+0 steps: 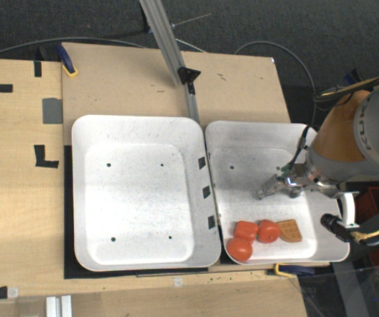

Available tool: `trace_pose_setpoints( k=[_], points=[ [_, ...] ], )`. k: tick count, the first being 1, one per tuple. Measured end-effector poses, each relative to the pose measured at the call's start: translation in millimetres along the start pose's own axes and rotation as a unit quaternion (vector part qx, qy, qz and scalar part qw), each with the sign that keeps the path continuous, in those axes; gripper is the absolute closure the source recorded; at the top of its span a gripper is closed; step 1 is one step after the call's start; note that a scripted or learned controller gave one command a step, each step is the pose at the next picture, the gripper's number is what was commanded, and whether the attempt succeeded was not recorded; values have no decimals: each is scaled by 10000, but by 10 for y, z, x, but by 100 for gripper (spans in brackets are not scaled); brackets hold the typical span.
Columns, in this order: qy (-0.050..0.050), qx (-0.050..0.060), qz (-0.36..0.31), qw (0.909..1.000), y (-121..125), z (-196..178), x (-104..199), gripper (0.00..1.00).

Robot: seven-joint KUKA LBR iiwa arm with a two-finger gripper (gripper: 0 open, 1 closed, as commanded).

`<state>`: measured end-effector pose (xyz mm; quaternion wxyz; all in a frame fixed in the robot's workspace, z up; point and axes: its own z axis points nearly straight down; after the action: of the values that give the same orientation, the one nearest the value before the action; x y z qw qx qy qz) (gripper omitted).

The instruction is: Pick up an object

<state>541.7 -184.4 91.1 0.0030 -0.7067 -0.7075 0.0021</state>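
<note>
Light on my feed is even and fairly bright, from overhead; the white bins (137,127) nearly wash out, though I can make out no hard glare. Shadows are soft and thin along the bin rims. Everything's a bit grainy, the arm (348,140) slightly blurred, the floor (255,12) dark.

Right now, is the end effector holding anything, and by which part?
Nothing is held. The end effector is over bare floor of the right bin, apart from the red pieces and the orange cracker.
</note>
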Motion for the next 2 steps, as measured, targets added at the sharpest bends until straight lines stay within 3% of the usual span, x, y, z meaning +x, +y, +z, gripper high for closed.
trace_pose_setpoints(
  k=[1, 2],
  points=[
    [0, -19, -5, 10000, 12, -131, 4, 100],
    [-10, -48, -1, 10000, -25, -559, 17, 100]
  ],
)
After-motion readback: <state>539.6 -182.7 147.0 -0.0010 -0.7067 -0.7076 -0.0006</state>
